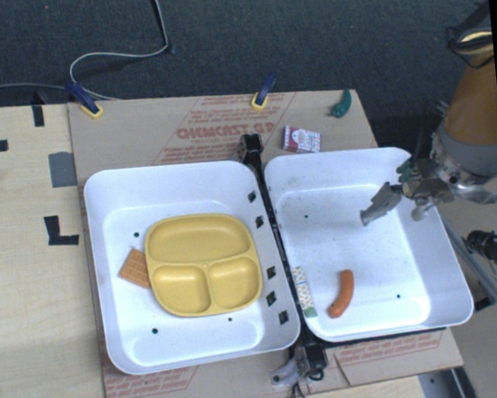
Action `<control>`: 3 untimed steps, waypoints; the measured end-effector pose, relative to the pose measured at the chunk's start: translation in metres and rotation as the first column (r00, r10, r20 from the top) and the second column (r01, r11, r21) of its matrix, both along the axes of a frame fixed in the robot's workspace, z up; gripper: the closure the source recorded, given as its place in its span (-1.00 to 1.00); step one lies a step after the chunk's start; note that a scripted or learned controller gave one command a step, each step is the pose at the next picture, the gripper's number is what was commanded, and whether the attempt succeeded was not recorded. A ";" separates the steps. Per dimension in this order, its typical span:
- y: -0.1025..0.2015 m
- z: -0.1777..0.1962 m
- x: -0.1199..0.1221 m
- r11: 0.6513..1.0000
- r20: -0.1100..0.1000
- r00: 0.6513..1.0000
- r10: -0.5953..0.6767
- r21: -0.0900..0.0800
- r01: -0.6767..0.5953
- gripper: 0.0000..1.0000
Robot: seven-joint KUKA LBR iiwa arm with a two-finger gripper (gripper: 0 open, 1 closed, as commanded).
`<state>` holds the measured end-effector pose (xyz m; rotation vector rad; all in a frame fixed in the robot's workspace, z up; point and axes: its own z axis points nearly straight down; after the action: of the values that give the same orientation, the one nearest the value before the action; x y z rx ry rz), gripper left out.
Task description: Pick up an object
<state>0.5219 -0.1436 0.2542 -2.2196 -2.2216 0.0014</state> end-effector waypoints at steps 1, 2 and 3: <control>-0.006 -0.123 0.031 1.000 -0.002 1.000 -0.001 0.001 0.001 -1.00; 0.009 -0.168 -0.014 1.000 0.004 1.000 -0.001 0.000 0.001 -1.00; 0.007 -0.158 -0.014 1.000 0.007 1.000 -0.002 -0.003 0.002 1.00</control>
<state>0.5082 -0.1364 0.0961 -2.2262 -2.2248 -0.0022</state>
